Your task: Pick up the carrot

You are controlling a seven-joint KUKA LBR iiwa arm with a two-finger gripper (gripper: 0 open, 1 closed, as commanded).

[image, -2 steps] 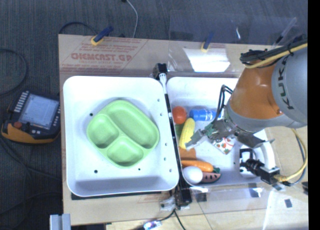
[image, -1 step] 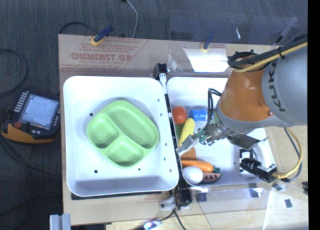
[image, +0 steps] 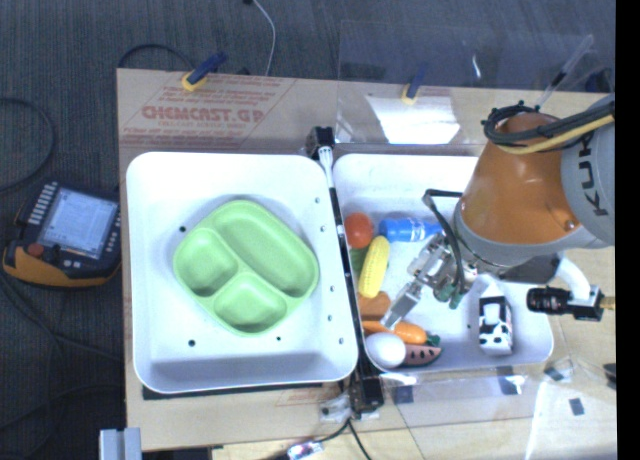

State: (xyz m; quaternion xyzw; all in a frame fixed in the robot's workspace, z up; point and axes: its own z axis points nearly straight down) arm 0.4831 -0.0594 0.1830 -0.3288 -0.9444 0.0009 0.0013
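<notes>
Near the right bin's (image: 520, 356) front edge, the carrot (image: 404, 330) lies beside a white egg (image: 385, 350). Just above it hangs the hand (image: 425, 283), fingers apart, gripping nothing.

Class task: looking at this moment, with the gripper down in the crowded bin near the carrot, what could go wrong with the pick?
1. The carrot lies packed against the white egg and other toy food, so the gripper may grab or knock a neighbour.
2. It sits near the bin's front wall, which may block a finger.
</notes>
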